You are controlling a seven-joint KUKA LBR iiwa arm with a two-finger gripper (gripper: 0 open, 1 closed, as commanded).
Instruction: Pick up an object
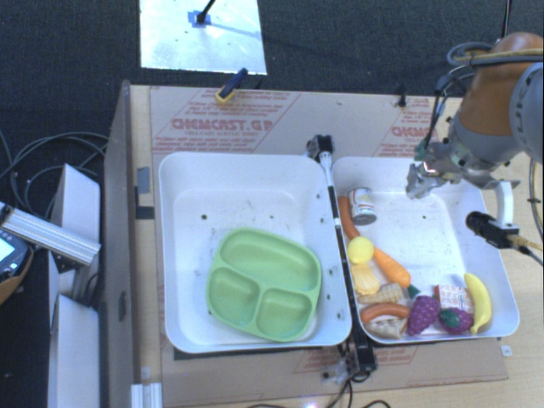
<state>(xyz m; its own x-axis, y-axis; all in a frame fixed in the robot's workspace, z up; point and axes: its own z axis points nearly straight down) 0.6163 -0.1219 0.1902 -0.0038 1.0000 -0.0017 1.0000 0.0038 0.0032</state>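
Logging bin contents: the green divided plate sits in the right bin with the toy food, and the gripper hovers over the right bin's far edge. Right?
Not quite. The camera view shows the green divided plate in the left bin, apart from the toy food. The gripper does hover over the right bin's far edge.

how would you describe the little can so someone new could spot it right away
Start at the right-hand white bin, the one holding toy food rather than the green divided plate. Look near its back left corner, beside the divider between the bins: the can lies there. It is the one silvery, cylindrical item, apart from the colourful food heaped along the front.
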